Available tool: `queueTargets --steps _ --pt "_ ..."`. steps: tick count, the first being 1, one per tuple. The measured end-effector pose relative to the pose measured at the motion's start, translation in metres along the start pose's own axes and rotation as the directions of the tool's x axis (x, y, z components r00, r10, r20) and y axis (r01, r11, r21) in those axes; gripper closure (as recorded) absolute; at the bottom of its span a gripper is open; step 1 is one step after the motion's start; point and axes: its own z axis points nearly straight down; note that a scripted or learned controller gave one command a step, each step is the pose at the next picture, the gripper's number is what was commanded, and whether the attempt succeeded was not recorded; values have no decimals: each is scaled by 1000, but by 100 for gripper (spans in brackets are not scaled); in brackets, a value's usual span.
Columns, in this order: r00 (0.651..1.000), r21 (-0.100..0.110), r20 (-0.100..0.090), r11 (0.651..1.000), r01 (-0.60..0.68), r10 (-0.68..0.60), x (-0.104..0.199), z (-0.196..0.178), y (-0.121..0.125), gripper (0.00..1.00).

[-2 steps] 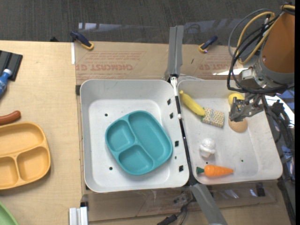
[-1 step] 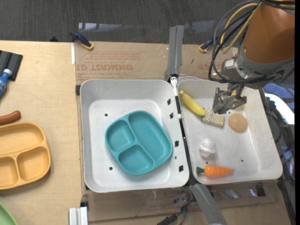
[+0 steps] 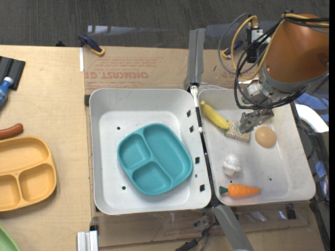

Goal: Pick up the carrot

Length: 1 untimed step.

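Lying well apart: carrot [image 3: 242, 191], end effector [image 3: 252, 121].

arm [image 3: 296, 46] reaches in from right, wrist bent downward, gripper [image 3: 253, 120] low, pointing left.

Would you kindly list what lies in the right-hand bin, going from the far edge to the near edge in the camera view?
Banana → tan egg → small white object → carrot.
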Motion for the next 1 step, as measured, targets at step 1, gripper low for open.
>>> queueTargets --steps 1 --pt "999 2 -2 999 -41 41 56 -22 37 100"
